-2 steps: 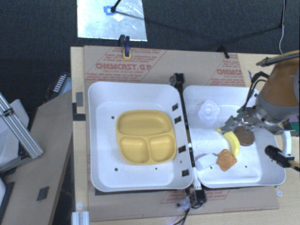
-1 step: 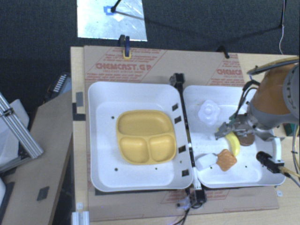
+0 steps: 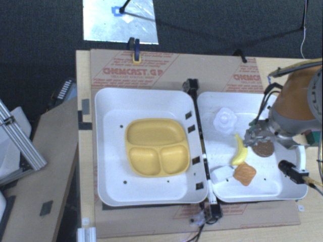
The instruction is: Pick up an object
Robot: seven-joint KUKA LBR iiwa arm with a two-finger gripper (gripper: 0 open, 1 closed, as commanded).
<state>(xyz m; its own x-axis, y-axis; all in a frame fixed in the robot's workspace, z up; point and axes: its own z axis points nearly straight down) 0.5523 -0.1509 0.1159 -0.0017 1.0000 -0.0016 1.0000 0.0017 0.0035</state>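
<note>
This looked like a robotics lab. The tabletop [image 3: 166, 67] was a bare board covered in printed protective film, fixed with a clamp [image 3: 135, 50], standing on dark carpet [image 3: 40, 29]. Aluminium framing [image 3: 17, 137] stood at the left, and loose cables [image 3: 222, 34] ran across the floor.

Surface [image 3: 83, 135] covered by a printed cardboard sheet [image 3: 151, 69], on which two white bins [image 3: 108, 135] [image 3: 267, 190] are set side by side.
</note>
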